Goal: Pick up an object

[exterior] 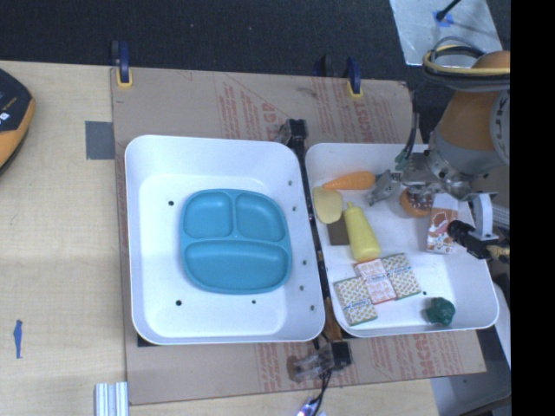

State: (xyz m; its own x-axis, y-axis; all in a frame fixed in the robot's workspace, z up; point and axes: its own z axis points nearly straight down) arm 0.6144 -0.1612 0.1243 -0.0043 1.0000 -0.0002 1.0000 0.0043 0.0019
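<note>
**Inspector:** Where the arm (468, 115) enters at three o'clock, the tool (414, 183) sits low over the right bin (486, 306), near its one o'clock corner. Whether it is released or clenched, I cannot tell.

**Clerk:** Contents of that bin?

**Inspector:** An orange carrot (349, 180) at eleven o'clock, apart from the tool. A pale yellow piece (327, 204) below it, touching a yellow bottle (361, 234) that lies flat near centre. A small orange-brown item (417, 202) lies just beneath the tool; contact cannot be judged. A red-and-white packet (441, 233) at three o'clock. Patterned square packets (376, 286) sit together at six o'clock, and a dark green lump (439, 311) at five o'clock.

**Clerk:** Left bin?

**Inspector:** The left bin (147, 310) holds one blue divided plate (235, 239), centred. Both bins rest on a cardboard sheet (217, 102) on the worktop (52, 258).
</note>
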